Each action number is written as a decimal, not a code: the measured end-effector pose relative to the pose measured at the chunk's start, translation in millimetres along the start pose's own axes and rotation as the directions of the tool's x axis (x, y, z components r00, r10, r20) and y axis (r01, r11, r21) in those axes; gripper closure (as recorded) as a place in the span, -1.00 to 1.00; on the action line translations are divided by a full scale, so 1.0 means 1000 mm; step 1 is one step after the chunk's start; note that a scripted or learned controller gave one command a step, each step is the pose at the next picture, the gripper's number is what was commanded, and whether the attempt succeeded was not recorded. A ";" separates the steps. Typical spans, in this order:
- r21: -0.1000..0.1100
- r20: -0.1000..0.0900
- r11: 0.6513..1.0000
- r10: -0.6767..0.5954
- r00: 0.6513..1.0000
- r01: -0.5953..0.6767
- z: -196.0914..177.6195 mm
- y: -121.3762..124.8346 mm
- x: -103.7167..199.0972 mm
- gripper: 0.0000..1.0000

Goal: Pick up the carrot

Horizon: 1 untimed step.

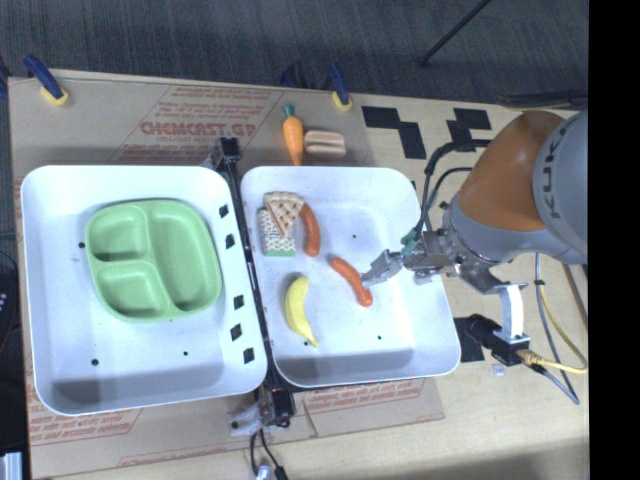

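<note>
Beyond the far rim of the right bin [425,268], at its 12 o'clock: carrot [292,138], lying on the printed cardboard [190,123] that covers the desk [520,428], outside both bins. Green top toward 12 o'clock, orange tip toward 6 o'clock, close to the bin's rim. Just beside the carrot at its 3 o'clock: small tan bun-like piece [325,144], near but apparently not touching.

Inside the right bin, at its 3 o'clock side: gripper [372,273], reaching in from the grey arm with the orange band [510,183], aimed toward 8 o'clock. Well apart from the carrot. Tip right against the 3 o'clock end of an orange-red sausage [351,281]; contact or not, cannot tell. Gripper opening: cannot tell from this slant. Nothing seen lifted or held.

Elsewhere in the right bin: waffle piece [283,210] at 11 o'clock, with a small pale block [272,234] touching it at 6 o'clock and a second sausage [311,230] lying alongside at 3 o'clock. Banana [298,310] at 7 o'clock, flat on the floor, apart from the rest.

Inside the left bin [40,298]: green divided plate [153,258], roughly centred, flat.

At the cardboard's far edge: blue clamps, one [48,80] at 10 o'clock, another [338,86] at 12 o'clock, just past the carrot.
</note>
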<state>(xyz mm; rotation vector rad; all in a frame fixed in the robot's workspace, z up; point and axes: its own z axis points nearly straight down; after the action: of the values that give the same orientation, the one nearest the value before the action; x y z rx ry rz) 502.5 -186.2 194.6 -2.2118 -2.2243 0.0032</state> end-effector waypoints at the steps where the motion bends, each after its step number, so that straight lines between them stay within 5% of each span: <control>1: -0.005 0.002 0.995 0.100 0.995 -0.100 -0.150 -0.011 -0.007 -1.00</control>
<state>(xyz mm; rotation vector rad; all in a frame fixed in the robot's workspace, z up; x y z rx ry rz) 492.1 -193.3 344.5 -2.3245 -2.1141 0.0015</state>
